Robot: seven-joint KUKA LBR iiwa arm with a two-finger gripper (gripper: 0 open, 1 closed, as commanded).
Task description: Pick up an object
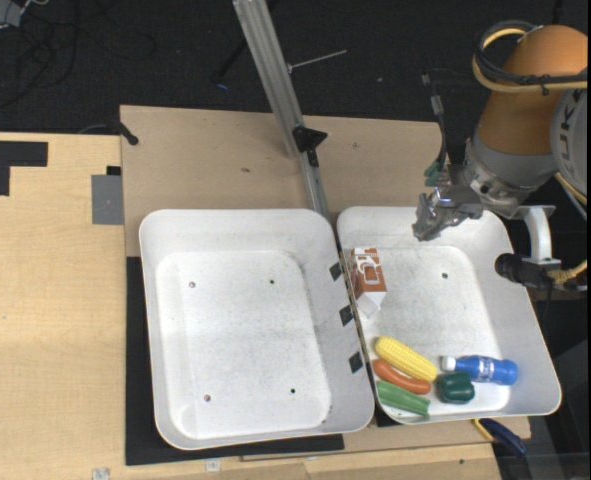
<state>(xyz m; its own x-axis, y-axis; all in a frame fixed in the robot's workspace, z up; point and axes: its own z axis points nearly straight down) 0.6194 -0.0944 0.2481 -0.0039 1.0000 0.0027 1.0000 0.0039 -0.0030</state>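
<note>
Bench: pale board carrying two shallow white bins side by side, dark floor behind.
Gripper: hangs above the far rim of the right bin; nothing sits between its tips; open or closed cannot be told at this angle.
Arm: grey with an orange band, entering from the right.
Nearest object: orange-and-white packet, left of and nearer the camera than the gripper, against the divider wall.
Main cluster: well apart from the gripper, at the bin's near edge: corn cob, orange piece, green pepper, dark green piece, blue bottle.
Left bin: further left, beyond the divider.
Step in hand: judged to be approach, no object yet chosen.
Recommended method: descend squarely over one isolated item; the bottle's round body may roll, and the packet lies close to the wall, so finger clearance there looks tight.
</note>
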